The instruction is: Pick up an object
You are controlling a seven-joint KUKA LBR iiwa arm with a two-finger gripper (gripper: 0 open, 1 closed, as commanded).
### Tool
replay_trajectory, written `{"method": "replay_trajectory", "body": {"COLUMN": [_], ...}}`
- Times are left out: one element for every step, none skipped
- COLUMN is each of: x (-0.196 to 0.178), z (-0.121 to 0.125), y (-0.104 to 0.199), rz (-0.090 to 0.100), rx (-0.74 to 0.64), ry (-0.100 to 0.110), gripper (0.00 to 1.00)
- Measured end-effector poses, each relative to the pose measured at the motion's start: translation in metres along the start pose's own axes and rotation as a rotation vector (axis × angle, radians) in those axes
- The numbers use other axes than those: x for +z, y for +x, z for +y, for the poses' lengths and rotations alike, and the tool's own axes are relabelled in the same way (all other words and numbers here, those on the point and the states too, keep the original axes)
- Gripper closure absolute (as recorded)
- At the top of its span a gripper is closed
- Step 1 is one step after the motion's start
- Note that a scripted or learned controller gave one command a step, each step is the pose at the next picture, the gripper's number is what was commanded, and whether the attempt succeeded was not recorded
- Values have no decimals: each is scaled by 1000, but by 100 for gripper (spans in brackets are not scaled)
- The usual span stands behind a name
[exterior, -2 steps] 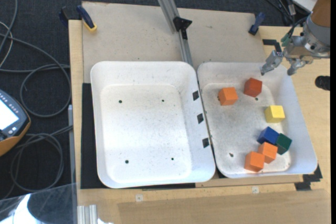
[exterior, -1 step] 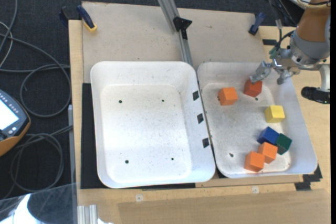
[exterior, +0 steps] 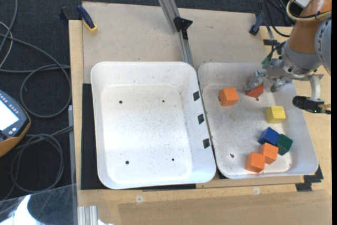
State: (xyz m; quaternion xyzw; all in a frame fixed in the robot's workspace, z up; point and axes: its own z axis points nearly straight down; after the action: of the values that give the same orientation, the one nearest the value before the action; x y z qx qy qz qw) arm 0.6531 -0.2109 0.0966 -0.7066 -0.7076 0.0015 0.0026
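Above the right bin [exterior: 300, 129] the hand [exterior: 256, 85] grips a red block [exterior: 255, 91] (no legible writing anywhere).

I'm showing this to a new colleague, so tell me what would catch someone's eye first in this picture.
First, the arm with its orange band, reaching in from the right, its gripper low over a red block near the back of the right bin. Next, the bright blocks in that bin: an orange cube, a yellow cube, and a front cluster of blue, green and orange.
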Motion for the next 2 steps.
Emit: {"method": "replay_trajectory", "body": {"x": [-15, -59], "z": [2, 4], "y": [0, 0], "rz": [-3, -3], "rx": [-2, 0], "ry": [-7, -11], "gripper": [100, 100]}}
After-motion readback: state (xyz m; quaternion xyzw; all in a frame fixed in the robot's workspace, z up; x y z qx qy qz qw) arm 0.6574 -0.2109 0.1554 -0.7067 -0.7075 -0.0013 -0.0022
